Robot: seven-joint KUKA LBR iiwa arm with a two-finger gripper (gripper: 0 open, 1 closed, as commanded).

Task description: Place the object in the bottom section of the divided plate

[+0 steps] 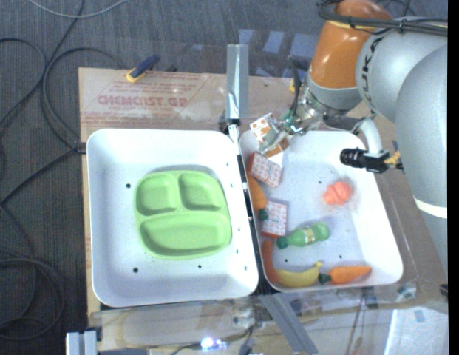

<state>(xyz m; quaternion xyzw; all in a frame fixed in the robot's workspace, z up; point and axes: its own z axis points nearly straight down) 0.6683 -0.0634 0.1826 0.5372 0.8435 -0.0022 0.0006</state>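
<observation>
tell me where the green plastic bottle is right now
The green plastic bottle lies on its side in the right white bin, toward its near end, just above the yellow banana.

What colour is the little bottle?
Green, with a yellow label: the bottle shows in the camera view.

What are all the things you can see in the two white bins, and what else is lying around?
Divided plate: one, green, left bin.
Bottle: one, green, right bin, on its side.
Banana: one, yellow, right bin's near edge.
Carrot: one, orange, beside the banana.
Round pinkish-orange toy: one, right bin's middle.
Patterned packets: at least three, red-and-white, right bin's left side.
Clamp: one, yellow-blue, bench's far edge.
Gripper: one, over right bin's far corner.
</observation>
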